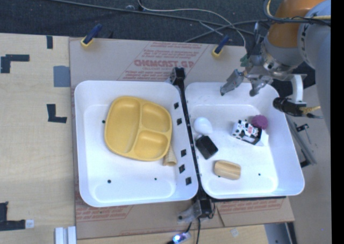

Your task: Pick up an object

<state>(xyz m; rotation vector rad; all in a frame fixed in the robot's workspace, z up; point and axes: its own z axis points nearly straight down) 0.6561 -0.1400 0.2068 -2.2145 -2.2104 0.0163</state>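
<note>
A grey robot arm with an orange band reached in from the right, and its two-finger gripper (pixel 242 86) hung over the far edge of the right-hand white bin (pixel 285 184), fingers spread apart and holding nothing. The bin held five small things. A black-and-white patterned toy (pixel 246 130) lay just beside a small purple object (pixel 260 121), roughly at five o'clock from the gripper and the nearest of the lot. A white rounded object (pixel 202 125) sat at about seven o'clock, near the divider between the bins, with a small black block (pixel 206 146) close below it. A tan bread-like block (pixel 227 169) lay farthest, at roughly six o'clock, toward the bin's near edge. All five looked light. The tan block seemed the easiest to take: it stood apart from its neighbours, appeared firm, and offered two long flat sides to pinch across. The white object looked smooth and likely to slip, and the patterned toy sat too close to the purple object for a clean closing. The left bin (pixel 86 130) held a yellow divided plate (pixel 138 128) with a small tan piece (pixel 170 157) at its lower right edge, well apart from the gripper.
</note>
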